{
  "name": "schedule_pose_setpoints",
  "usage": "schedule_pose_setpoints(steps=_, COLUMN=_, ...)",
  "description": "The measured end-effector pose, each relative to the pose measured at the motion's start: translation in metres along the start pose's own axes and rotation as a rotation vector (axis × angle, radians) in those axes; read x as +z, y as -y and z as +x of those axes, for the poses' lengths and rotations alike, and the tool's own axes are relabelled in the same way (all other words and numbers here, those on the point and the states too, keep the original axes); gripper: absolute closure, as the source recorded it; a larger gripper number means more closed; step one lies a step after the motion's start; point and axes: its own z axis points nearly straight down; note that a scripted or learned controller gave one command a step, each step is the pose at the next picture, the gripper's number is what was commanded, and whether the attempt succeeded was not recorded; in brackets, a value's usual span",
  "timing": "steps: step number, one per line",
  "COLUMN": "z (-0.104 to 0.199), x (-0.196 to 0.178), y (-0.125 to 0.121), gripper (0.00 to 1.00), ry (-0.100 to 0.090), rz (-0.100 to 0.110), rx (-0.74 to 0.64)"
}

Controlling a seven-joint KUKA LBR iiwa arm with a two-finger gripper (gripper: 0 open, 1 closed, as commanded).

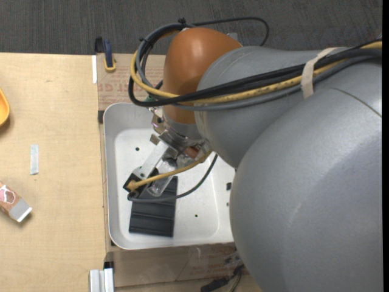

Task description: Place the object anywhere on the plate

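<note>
A black ribbed block [152, 218] lies flat in the white bin [121, 132], near its front-left corner. My gripper [160, 184] hangs low over the block's upper edge, touching it or just above it. The arm's grey body and orange band hide much of the bin's right side. An orange curved rim [2, 109] peeks in at the far left edge of the wooden bench; I cannot tell what it is.
On the wooden bench to the left lie a small pale strip [34, 160] and a red-and-white packet [13, 203]. A blue clip [108, 55] stands by the bin's back-left corner. Cables loop above the gripper.
</note>
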Motion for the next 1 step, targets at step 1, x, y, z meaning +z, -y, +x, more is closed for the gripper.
schedule_pose_setpoints(steps=1, z=0.0166, x=0.0524, y=-0.0184, gripper=1.0, ry=0.0, rz=0.001, rx=-0.076)
